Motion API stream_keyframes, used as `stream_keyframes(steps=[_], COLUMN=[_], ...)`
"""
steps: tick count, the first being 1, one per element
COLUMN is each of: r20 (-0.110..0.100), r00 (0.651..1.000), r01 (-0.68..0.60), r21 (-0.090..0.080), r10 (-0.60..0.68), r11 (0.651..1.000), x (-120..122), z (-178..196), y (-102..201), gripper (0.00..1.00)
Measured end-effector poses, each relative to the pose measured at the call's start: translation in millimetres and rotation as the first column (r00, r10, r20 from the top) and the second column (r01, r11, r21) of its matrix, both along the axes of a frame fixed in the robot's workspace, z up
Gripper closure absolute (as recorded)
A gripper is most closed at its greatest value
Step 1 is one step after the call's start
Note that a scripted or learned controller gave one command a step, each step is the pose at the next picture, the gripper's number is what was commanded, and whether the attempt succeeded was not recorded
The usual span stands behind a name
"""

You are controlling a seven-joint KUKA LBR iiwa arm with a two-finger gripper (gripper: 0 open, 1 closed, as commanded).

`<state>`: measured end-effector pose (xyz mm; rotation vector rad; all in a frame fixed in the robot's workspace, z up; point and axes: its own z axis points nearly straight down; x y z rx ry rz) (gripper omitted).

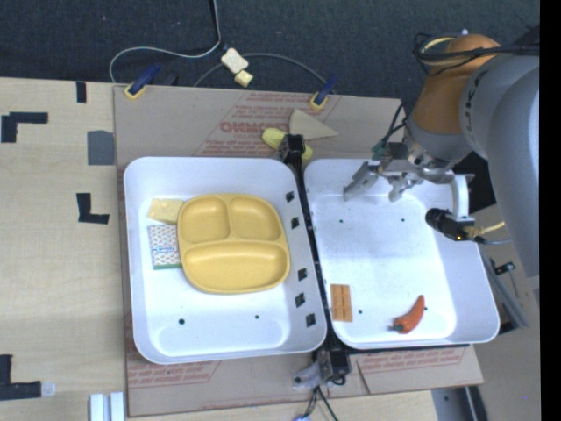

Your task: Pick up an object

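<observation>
We see the two-finger gripper (379, 185) spread and empty above the right white bin (386, 244); the orange-red chilli-shaped toy (409, 316) remains unpicked.

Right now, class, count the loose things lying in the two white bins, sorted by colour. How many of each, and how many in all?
Yellow: 2, the plate and the pale block
Orange: 2, the pepper and the card
Blue-patterned: 1, the sponge
Total: 5
</observation>
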<state>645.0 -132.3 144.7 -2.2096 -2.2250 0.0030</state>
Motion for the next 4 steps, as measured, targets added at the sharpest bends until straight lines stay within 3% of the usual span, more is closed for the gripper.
stream_keyframes(steps=[1,2,3,4], r20=[0.002,0.012,-0.002,-0.003], r00=[1.000,1.000,1.000,1.000], r01=[0.005,0.000,0.004,0.014], r21=[-0.003,-0.001,-0.001,-0.004], r10=[-0.005,0.000,-0.004,-0.014], r11=[1.000,1.000,1.000,1.000], x=[-7,19,-71,-155], z=[-33,44,39,39], y=[40,104,151,93], gripper=[0.00,0.00,0.00,0.00])
